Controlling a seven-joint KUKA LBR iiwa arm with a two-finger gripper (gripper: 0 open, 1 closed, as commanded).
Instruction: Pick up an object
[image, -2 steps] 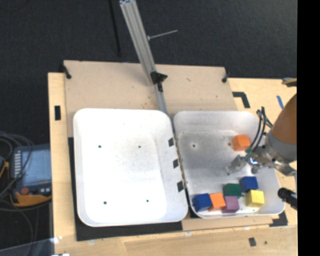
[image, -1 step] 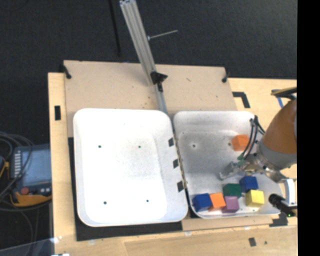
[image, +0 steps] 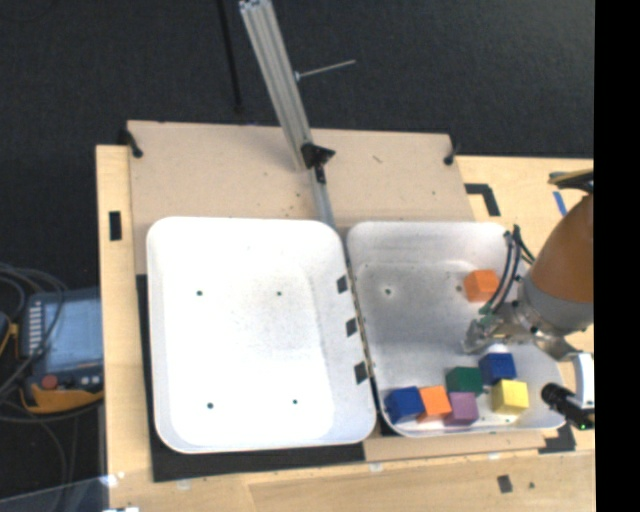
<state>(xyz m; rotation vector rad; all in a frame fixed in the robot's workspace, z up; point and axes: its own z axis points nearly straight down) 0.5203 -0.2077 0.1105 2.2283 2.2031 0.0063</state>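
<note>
Nothing was picked yet: gripper hung low in the right bin beside the blue block (whether it had closed on anything, can't tell), orange block lying just behind.

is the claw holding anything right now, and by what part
Cannot tell: the claw sits low in the right bin beside the blocks, with nothing visibly between it.

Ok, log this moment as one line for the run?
arm: over right bin | gripper: low beside orange block, grasp unconfirmed | cluster at near edge: blue, orange, purple, green, yellow
</note>
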